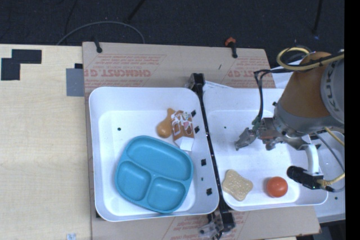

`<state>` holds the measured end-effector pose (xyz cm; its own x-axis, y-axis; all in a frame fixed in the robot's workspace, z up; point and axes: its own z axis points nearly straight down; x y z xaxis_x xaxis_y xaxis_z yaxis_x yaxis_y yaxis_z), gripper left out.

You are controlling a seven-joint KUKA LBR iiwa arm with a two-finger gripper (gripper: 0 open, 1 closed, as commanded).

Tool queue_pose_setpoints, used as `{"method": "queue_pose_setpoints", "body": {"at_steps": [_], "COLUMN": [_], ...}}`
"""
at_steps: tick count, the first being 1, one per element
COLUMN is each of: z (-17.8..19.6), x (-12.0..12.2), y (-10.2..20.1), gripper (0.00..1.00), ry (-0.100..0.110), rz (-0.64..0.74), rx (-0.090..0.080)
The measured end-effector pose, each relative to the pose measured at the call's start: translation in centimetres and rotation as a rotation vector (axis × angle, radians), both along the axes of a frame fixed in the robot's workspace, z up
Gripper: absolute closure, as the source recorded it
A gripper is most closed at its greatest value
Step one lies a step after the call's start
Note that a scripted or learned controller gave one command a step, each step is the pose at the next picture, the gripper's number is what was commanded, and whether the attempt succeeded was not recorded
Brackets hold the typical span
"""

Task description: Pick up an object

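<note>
Your claw point(243, 140) hangs low in the right bin point(247, 107); you cannot tell whether it is released or clenched. The toast slice point(237, 185) lies just below it toward the near rim, its long axis running diagonally, away-left to near-right. The round tomato point(276, 186) sits beside it. Risk: a descent off-centre may nudge the flat slice aside, or clip the bin's divider wall.

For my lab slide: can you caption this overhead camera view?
Gripper hovers over the right bin above toast and tomato; blue tray fills the left bin.
</note>
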<state>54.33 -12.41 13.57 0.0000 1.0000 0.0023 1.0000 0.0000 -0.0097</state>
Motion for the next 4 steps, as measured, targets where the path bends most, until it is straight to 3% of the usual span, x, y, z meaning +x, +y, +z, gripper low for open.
{"method": "queue_pose_setpoints", "body": {"at_steps": [1,2,4], "z": [-5.0,-3.8,6.6], "x": [0.0,0.0,-0.2], "y": [0.1,-0.1,-0.4], "gripper": [0.0,1.0,1.0], "ry": [-0.007,-0.007,-0.012], "rz": [-0.001,-0.007,0.0], "rx": [-0.002,-0.001,-0.003]}}
